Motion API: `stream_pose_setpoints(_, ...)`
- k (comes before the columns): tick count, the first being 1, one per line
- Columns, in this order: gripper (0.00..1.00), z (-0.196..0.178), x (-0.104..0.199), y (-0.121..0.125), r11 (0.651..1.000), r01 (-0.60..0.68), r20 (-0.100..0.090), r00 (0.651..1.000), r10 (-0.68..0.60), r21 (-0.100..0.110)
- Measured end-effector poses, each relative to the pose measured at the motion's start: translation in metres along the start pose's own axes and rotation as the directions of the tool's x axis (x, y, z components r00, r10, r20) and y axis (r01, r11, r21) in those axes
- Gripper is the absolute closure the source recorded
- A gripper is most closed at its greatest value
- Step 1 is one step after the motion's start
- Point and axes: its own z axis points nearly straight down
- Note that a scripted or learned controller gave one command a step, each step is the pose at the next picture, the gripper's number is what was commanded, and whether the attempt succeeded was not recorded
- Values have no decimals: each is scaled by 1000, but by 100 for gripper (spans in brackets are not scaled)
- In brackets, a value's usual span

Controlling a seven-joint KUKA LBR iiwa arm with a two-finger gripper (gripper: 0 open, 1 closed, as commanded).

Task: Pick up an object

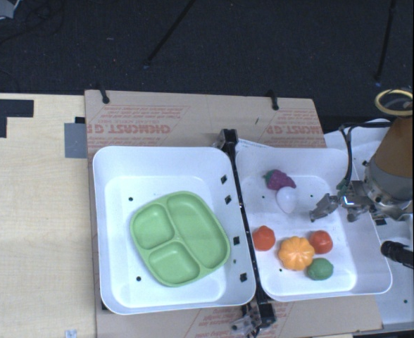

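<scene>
While the arm is reaching in over the right-hand bin, no object is sitting between the fingers, so the pick is not yet accomplished; judging by this, the approach phase is under way and the descent, closure and lift are all remaining. The gripper is hovering just above and beside the red object, with its dark fingers appearing slightly parted and gripping nothing.

The right-hand bin is holding every candidate object. Taking the orange pumpkin-shaped piece as the landmark:
- the red object is lying just beside it, on the arm's side and slightly farther from the camera;
- a green rounded piece is resting just beside it, toward the near rim;
- a red-orange piece is sitting near it, toward the divider between the bins;
- a white egg-like piece is lying beyond it, touching or nearly touching a purple piece farther back.

The left-hand bin is lying well apart from the pumpkin and is carrying a green three-compartment plate, whose compartments are holding nothing.
</scene>
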Motion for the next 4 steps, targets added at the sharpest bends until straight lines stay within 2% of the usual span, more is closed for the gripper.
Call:
stream_pose_setpoints(1, 0, 63, 1, 4, 1000, 0, 0, 1000, 0, 0)
stream_pose_setpoints(2, 0, 71, 2, 4, 1000, -2, 1, 1000, 2, -3)
stream_pose_setpoints(3, 100, 59, 1, 5, 1000, -5, 1, 1000, 5, -6)
stream_pose_setpoints(4, 100, 0, 5, -2, 1000, 2, 3, 1000, -2, -8)
